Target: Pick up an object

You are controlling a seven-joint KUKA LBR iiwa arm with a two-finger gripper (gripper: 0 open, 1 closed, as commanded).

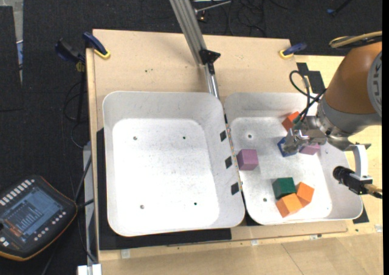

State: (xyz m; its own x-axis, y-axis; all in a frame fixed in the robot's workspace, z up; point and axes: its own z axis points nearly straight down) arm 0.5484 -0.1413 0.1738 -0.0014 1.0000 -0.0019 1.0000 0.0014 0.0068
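My gripper [299,140] hangs low over the upper right part of the right bin [255,126], at the end of the grey arm with its orange band [360,73]. Right at its tip lie a blue block [284,146] on its left and a purple block [310,149] on its right, both partly hidden by it. An orange block [290,120] sits just behind the gripper. Left of it, a purple cube [247,159] stands near the bin's left wall. A green block [283,187] and two orange blocks [304,193] [289,205] cluster at the front.
The left bin [115,146] lies beside the right one, their rims meeting in the middle. A slanted metal pole [188,21] reaches down to the bench behind the bins. A teach pendant [30,213] rests off the bench at the lower left.
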